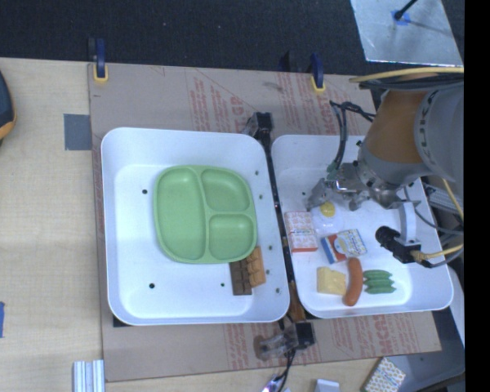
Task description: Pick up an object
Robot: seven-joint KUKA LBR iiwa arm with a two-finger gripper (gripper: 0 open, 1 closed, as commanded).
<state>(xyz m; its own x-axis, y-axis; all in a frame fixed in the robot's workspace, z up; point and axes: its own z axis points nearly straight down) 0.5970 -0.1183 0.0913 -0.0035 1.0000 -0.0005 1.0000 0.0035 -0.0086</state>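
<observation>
You have open floor in the left bin (122, 300) around the green divided plate (205, 214); the right bin (298, 149) is crowded toward its near edge. The packets' (300, 229) print is unreadable. Your tool (333, 193) hovers just above the small yellow piece (327, 211); its spread can't be told.

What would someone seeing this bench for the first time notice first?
Probably the green divided plate, lying in the middle of the left bin with a brown waffle-like piece at its lower right edge. Next, the grey arm with its orange band reaching into the right bin, where small toy foods cluster: a sausage, a cheese wedge and green pods.
</observation>
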